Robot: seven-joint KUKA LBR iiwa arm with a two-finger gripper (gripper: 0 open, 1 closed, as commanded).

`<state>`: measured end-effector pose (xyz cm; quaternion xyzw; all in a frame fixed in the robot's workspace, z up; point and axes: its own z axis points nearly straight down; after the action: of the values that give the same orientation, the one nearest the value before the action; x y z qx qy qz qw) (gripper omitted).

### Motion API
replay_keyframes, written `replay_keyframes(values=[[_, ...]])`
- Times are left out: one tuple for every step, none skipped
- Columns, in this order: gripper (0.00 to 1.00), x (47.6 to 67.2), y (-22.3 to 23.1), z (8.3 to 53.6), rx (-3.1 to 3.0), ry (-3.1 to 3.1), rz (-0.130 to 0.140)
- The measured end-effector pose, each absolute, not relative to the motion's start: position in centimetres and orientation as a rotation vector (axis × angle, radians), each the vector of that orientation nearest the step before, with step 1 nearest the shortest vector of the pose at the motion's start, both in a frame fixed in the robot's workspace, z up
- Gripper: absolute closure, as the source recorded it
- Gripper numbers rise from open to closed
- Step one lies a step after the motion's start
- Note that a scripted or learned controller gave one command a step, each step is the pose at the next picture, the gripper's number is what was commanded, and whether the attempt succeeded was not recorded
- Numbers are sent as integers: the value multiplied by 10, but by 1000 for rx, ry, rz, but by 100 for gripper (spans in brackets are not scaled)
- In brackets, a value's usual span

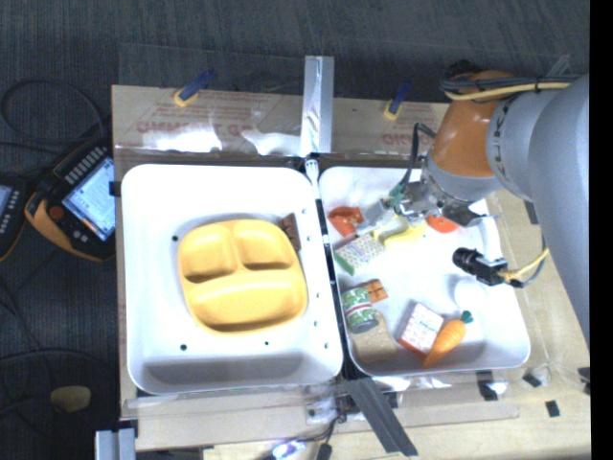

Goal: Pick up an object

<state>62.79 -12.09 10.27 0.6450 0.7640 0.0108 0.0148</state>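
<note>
My gripper (407, 202) hangs low over the back of the right bin (498, 348), below the orange wrist band. Right under it lie a yellow piece (400, 233) and a checkered green and white packet (358, 251). An orange-red item (345, 219) lies to its left and a red one (442, 224) to its right. Nearer the front of the bin are a green can (360, 310), a small orange and green box (374, 291), a pink-dotted white box (419, 327) and a toy carrot (446, 336).
The left bin (144, 257) holds a yellow divided tray (242, 273) with a brown item (290, 228) at its far corner. A black cable connector (477, 263) hangs over the right bin. A teach pendant (81, 204) lies left of the bench.
</note>
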Motion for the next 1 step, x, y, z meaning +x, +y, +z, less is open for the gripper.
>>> replay_keyframes(values=[[0,622,-125,100,2015,2376,33]])
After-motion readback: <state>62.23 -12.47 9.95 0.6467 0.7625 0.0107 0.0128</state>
